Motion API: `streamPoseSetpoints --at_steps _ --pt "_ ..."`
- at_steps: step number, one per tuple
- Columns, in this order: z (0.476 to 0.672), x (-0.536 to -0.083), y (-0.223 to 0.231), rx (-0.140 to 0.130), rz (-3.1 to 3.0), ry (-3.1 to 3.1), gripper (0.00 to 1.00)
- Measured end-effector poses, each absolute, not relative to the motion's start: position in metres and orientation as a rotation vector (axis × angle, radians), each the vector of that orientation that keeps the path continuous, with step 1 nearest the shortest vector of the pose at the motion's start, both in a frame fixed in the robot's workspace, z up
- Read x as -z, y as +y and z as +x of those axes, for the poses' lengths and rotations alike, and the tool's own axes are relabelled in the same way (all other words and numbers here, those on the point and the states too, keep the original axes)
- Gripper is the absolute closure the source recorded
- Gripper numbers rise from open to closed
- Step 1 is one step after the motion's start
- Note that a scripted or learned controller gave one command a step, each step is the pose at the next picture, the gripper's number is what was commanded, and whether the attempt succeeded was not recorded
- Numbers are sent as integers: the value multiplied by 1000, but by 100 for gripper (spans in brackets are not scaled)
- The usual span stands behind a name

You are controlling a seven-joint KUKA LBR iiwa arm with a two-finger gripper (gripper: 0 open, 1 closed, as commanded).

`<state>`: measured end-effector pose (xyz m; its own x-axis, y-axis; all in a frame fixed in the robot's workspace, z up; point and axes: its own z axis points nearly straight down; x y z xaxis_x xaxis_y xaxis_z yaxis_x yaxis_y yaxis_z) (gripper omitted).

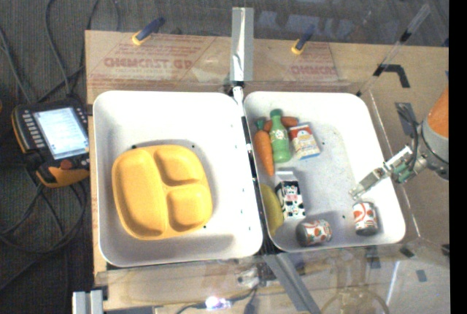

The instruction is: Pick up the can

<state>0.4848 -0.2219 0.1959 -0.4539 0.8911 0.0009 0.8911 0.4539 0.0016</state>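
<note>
Right now, camera view: gripper point(363, 187) at right side of frame, over the right bin point(379, 152), fingers apart, gripping nothing. Can point(365, 217) lies lower right, just below the fingertips. Second can point(314, 232) sits left of it. Yellow tray point(162, 189) fills the left bin point(109, 123).

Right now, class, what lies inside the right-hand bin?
Inside the right bin: a carrot, green bottle, small carton, banana, black-and-white carton and two cans. The banana's far side is hidden.
</note>
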Motion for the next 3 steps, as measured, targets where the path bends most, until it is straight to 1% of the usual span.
streamPoseSetpoints --at_steps 1,2,3 --pt "487 -93 -219 -9 1707 2633 0" --pt "484 -135 -222 -3 1629 2688 0" --pt "487 -90 -223 -3 1463 2774 0"
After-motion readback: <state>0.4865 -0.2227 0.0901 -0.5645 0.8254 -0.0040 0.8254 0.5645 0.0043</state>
